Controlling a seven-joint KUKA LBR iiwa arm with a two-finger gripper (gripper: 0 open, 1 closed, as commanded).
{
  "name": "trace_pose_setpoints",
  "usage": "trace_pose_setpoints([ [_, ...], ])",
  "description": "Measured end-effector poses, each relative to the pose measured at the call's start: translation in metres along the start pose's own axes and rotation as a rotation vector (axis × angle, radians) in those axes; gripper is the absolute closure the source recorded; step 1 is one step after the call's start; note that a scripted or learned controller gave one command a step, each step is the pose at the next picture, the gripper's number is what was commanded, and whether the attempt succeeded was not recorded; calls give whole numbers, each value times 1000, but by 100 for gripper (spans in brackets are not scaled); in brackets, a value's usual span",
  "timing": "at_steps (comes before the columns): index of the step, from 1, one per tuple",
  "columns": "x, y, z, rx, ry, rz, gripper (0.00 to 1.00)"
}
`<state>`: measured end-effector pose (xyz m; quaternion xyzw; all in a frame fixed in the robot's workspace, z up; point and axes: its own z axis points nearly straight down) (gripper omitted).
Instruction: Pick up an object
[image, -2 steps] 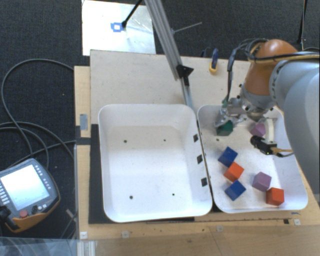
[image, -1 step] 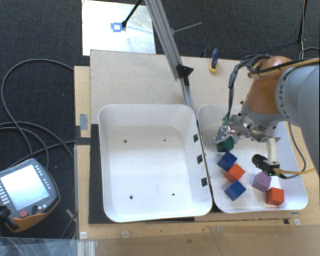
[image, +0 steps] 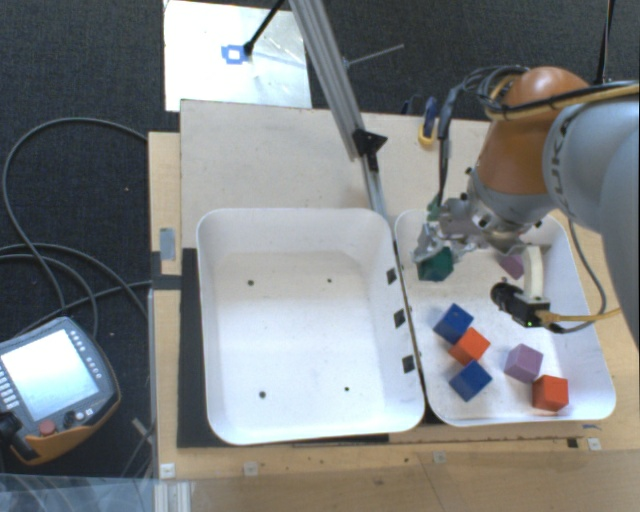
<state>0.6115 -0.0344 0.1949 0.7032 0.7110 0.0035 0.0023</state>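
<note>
We can't make out any readable text here, honestly. The handheld pendant (image: 48, 392) at the lower left has a screen, but it's washed out to a pale glow, so no words or numbers come through. There's a small blue mark (image: 235, 53) on the white sheet (image: 215, 70) at the top, too tiny and blurry for us to tell if it's a logo or lettering. The blocks and bins show no labels we can read.

Counted contents of the worktop

Two shallow white plastic bins (image: 300, 225) (image: 590, 385) are seen; two blue cubes (image: 453, 322) (image: 470, 380), two orange cubes (image: 470, 346) (image: 549, 393), two purple blocks (image: 523, 362) (image: 513, 266) and one green block (image: 436, 265) are counted.
</note>
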Motion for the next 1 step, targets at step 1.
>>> trace_pose_setpoints([
  [1, 111, -24, 5, 9, 3, -3, 100],
])
